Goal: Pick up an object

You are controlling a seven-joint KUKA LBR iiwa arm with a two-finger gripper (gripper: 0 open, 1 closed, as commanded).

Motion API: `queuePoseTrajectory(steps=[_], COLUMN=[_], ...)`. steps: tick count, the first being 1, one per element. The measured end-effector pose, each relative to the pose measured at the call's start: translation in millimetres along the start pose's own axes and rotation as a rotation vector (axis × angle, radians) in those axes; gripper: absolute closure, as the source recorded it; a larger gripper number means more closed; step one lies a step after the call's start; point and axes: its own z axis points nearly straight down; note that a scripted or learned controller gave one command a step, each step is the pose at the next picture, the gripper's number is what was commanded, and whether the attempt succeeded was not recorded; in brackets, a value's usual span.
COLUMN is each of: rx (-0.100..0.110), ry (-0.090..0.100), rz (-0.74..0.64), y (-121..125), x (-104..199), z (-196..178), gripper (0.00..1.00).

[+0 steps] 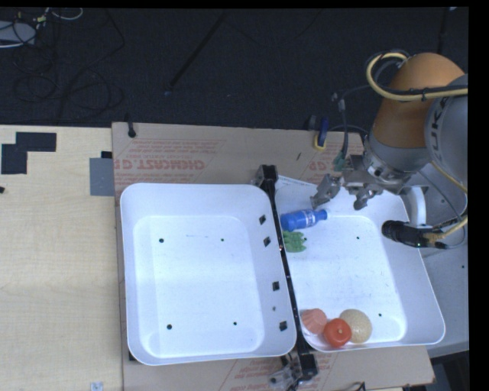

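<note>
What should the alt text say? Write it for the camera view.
The arm's pincer hangs over the far edge of the right bin, beside a blue bottle and a small green object. A red ball, beige ball and pink piece sit in the bin's near corner.

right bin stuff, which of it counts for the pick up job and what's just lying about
Job:
end effector, at the right bin's far edge
blue bottle
green piece
red ball
cream ball
pink piece

Lying about:
left bin
cardboard sheet
black cables
</note>
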Motion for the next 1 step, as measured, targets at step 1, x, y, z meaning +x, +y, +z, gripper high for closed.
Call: queuePoseTrajectory(steps=[1], rx=[0.008], ry=[0.002], rz=[0.003], y=[-58.9], x=[11.5], z=[39.3], gripper=[0.00])
